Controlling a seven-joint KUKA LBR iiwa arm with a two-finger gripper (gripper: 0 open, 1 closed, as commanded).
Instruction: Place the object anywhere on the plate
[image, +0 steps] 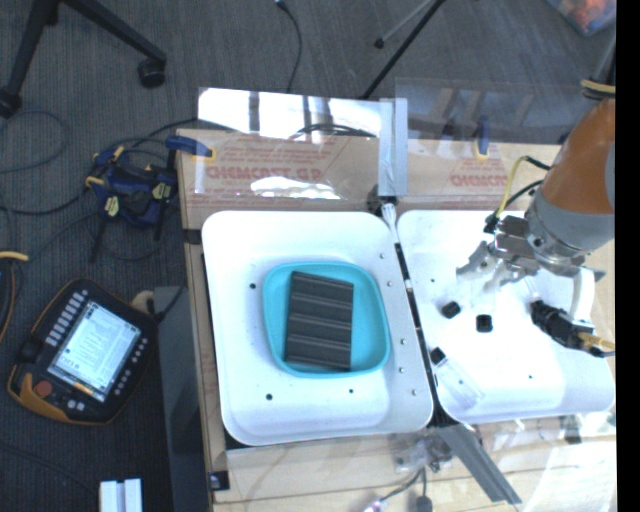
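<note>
Grey carpet (250, 60) all round the bench, crossed by loose black cables, with a teach pendant (85, 345) and a heap of blue clamps (135, 190) lying far out beyond the bins, well away from the gripper (495, 265). Taped cardboard (290, 165) standing along the back edge of both bins, shiny with glare.

Gripper hanging low over the right bin (520, 370), close above its white floor; whether clenched or released, cannot tell, and nothing seen in its hold. Just beside it, on the side toward the bench front, a few small black pieces (484, 323) scattered on the bin floor.

Well apart from the gripper, across the divider in the left bin (240, 400): the blue plate (275, 300), with the dark ribbed block (320, 320) lying flat in its middle, inside the rim on every side. Judged from this, placing looks done.

To finish well: lift straight up before any sideways travel, so as not to drag the small pieces or catch the divider. Keep clear of the plate; a nudge on its rim could tip the block off. Confirm the block sits level, not propped on the rim.
</note>
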